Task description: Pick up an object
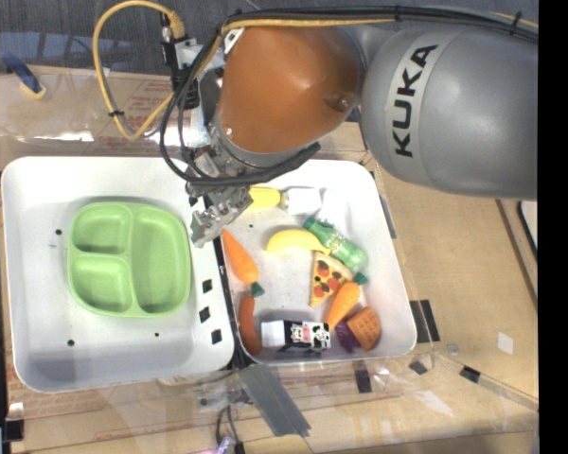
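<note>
My gripper (pixel 211 218) hangs below the orange wrist band, over the left edge of the right bin (pixel 390 263), just above the top of a carrot (pixel 239 257). Nothing shows between its metal fingers. Toy food lies in the right bin: a yellow banana (pixel 292 242), a green bottle (pixel 336 243), a pizza slice (pixel 325 278), a second carrot (pixel 343 301), a waffle piece (pixel 364 325), a black-and-white carton (pixel 298 334), a sausage (pixel 248 324) and a yellow-and-white piece (pixel 282 197) at the back.
The left bin (pixel 28 282) holds a green divided plate (pixel 130 257). A yellow cable loop (pixel 123 55) lies behind the bins. The big grey arm covers the upper right of the view. Tape strips lie along the front edge.
</note>
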`<state>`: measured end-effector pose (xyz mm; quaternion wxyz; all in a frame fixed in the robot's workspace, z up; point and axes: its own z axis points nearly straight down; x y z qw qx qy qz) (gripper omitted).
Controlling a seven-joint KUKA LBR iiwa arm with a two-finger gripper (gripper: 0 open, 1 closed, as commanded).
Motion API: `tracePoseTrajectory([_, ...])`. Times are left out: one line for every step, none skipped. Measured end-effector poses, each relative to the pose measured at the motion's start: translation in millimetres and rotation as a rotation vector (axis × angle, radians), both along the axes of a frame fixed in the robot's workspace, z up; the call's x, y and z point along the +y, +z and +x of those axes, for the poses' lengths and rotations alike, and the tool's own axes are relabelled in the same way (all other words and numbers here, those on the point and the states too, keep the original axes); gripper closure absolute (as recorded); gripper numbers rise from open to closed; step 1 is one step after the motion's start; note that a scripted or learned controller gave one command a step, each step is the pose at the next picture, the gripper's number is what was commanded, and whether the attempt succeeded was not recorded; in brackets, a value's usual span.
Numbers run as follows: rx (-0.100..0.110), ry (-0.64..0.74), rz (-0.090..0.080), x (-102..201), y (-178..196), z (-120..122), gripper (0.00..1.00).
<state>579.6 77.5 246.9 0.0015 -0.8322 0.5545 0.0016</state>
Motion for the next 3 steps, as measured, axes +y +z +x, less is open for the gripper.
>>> tracePoseTrajectory([0.001, 0.208, -0.001, -101, 35, 57, 1.0])
tracePoseTrajectory([0.012, 0.28, 0.003, -50, -32, 22, 1.0])
tracePoseTrajectory([0.003, 0.505, 0.002, -133, -12, 31, 1.0])
